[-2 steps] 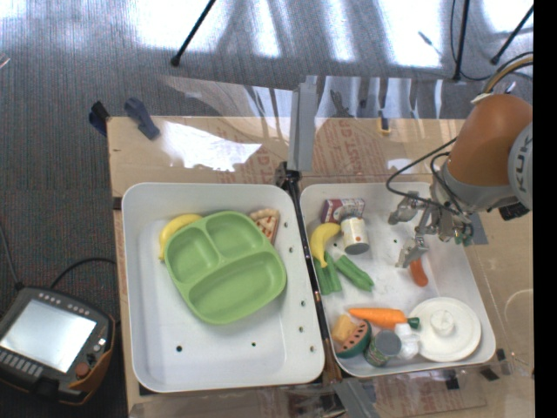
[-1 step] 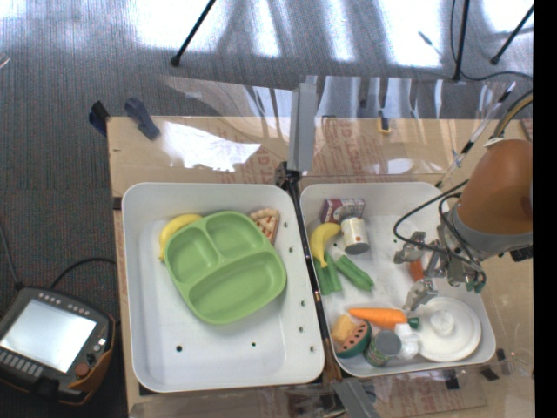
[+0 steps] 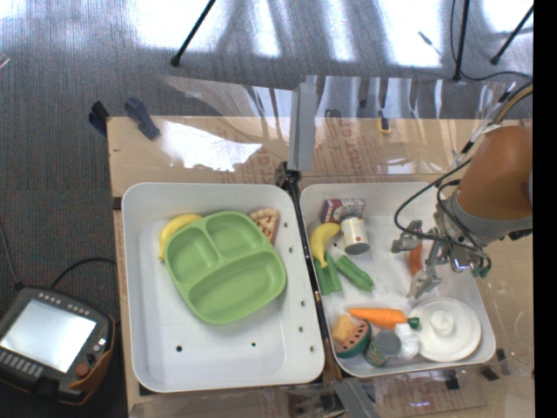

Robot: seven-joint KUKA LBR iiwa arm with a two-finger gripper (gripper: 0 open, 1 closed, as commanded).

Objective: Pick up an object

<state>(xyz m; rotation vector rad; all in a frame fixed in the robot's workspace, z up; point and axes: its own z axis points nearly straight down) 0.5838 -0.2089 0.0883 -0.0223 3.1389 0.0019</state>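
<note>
The grey arm with its orange band (image 3: 494, 174) is reaching in from the right edge of the frame and bending down over the right bin (image 3: 487, 333). Its claw (image 3: 428, 277) is hanging over the bin's right middle, pointing down and to the left, and whether it is spread or pressed together cannot be told. A small orange-red piece (image 3: 416, 258) is showing just beside the claw, too hidden to name, and whether it is being pinched is unclear.

The right bin is holding the pickable things: a yellow toy banana (image 3: 324, 240) near its left wall, a small white can (image 3: 354, 234) and a dark printed packet (image 3: 343, 209) toward the upper left, green pods (image 3: 346, 272) below the banana, a toy carrot (image 3: 379, 316) lying across the lower middle, a watermelon slice (image 3: 352, 341) and a round tin (image 3: 384, 347) at the lower edge, and a white plate (image 3: 447, 329) in the lower right corner with a small white lump on it.

The left bin (image 3: 148, 338) is carrying a green divided tray (image 3: 224, 266), tilted, which is covering most of a second banana (image 3: 174, 231) at its upper left and a pizza slice (image 3: 266, 225) at its upper right.

Both bins are sitting on the counter (image 3: 200, 151). A handheld control tablet (image 3: 52, 338) is lying at the lower left of the frame, partly cut off.
</note>
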